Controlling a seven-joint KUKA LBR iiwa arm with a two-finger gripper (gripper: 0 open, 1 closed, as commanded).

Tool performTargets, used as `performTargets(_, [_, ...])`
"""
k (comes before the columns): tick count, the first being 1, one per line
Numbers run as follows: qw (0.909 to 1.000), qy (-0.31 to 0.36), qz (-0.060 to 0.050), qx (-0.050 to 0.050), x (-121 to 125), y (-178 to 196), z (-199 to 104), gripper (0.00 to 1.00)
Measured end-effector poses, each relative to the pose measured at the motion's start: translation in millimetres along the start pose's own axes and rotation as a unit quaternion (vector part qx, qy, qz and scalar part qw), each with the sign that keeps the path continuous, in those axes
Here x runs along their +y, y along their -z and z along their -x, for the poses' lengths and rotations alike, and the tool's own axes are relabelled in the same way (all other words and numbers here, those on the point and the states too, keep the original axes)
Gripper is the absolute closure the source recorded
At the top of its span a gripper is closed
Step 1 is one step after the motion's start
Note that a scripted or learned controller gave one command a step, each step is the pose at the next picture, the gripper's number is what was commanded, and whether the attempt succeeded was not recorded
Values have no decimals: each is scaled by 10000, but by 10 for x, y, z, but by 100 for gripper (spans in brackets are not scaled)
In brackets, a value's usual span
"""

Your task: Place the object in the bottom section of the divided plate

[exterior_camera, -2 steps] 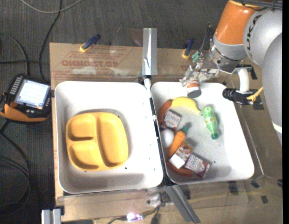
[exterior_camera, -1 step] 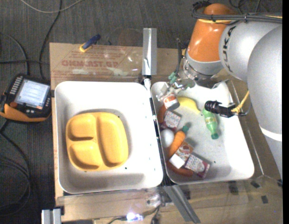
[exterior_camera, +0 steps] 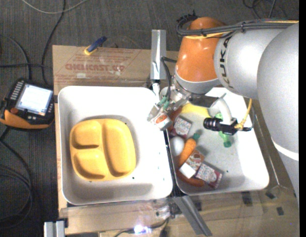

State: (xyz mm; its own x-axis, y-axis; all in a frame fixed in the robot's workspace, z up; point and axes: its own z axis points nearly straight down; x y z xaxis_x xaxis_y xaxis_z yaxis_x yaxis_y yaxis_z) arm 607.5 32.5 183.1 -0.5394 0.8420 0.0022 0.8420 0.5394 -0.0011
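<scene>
Just beneath the jaws, at the inner wall of the right shallow white plastic bin point(exterior_camera: 251, 181), we are seeing a small dark red packet point(exterior_camera: 163, 118) at the tip of the two-finger gripper point(exterior_camera: 160, 111). We are judging the task's object to be this packet, but whether the jaws are clamped on it we cannot tell. We are reading the step as the pick or early lift. The next move, in our judgement, is calling for a carry leftward and a lowering over the nearest-to-camera section of the yellow divided plastic plate point(exterior_camera: 102, 148).

To the left of the jaws, the left shallow white plastic bin point(exterior_camera: 64, 181) is holding that plate, its three sections bare. Below and right of the jaws, the right bin is holding an orange carrot-shaped toy point(exterior_camera: 186, 152), a white egg-shaped piece point(exterior_camera: 177, 144), several red-and-white labelled packets point(exterior_camera: 208, 174) and a green-tipped item point(exterior_camera: 227, 141).
</scene>
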Motion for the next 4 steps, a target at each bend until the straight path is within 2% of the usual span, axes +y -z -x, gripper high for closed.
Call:
performTargets(1, [9935, 1135, 2, -5, 151, 1, -481, 100])
performTargets(2, [9995, 302, 3, -6, 580, 0, -231, 100])
performTargets(3, [9974, 724, -7, -7, 2, -3, -823, 100])
performTargets(4, [9974, 725, -3, -2, 3, -4, -826, 0])
